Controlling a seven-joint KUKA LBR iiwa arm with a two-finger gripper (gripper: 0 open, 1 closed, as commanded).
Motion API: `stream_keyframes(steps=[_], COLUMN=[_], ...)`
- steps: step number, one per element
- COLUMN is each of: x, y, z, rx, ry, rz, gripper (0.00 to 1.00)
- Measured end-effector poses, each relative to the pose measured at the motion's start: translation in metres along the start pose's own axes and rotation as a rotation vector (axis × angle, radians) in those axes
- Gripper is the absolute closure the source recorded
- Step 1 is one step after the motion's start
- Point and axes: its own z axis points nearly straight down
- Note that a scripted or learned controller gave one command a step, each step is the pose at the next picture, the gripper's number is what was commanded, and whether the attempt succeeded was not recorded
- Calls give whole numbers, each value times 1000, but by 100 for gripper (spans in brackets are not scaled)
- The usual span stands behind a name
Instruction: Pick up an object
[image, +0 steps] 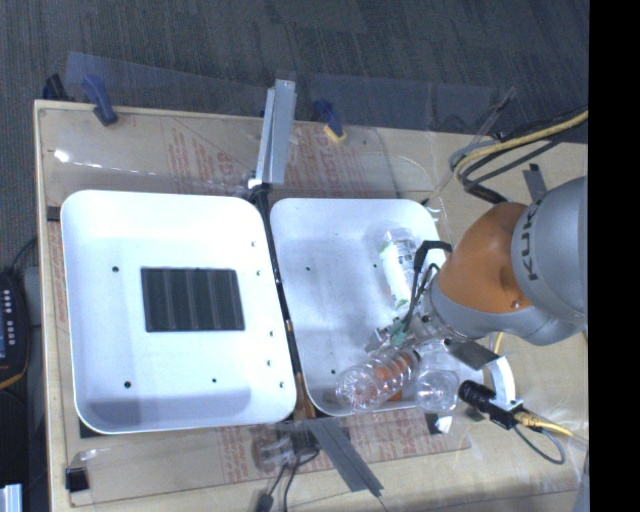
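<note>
In the right bin (320, 300), a crumpled clear plastic bottle (375, 380) with an orange-brown patch lies near the front wall. A small white and clear bottle (396, 262) lies toward the back right. My gripper (400, 335) reaches down from the right between those two items, just above the clear bottle's upper end. The grey arm with its orange band (480, 275) covers the bin's right side. A dark ribbed rectangular pad (192, 299) lies flat in the middle of the left bin (100, 240).
A grey metal bar (275, 135) stands at the back between the bins. Blue clamps (100, 105) hold clear sheeting along the bench's back edge. Cables (510, 140) trail at the right, and a small black fitting (480, 398) sticks out beside the right bin's front corner.
</note>
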Motion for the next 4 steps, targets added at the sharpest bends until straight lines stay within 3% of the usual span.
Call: stream_keyframes(steps=[1, 2, 3, 4], x=[32, 32, -2, 19], y=[14, 13, -3, 17], z=[-3, -4, 11, -8], rx=[10, 10, 4, 7], ry=[5, 4, 1, -1], rz=[-144, -143, -103, 210], gripper=[100, 0, 0, 0])
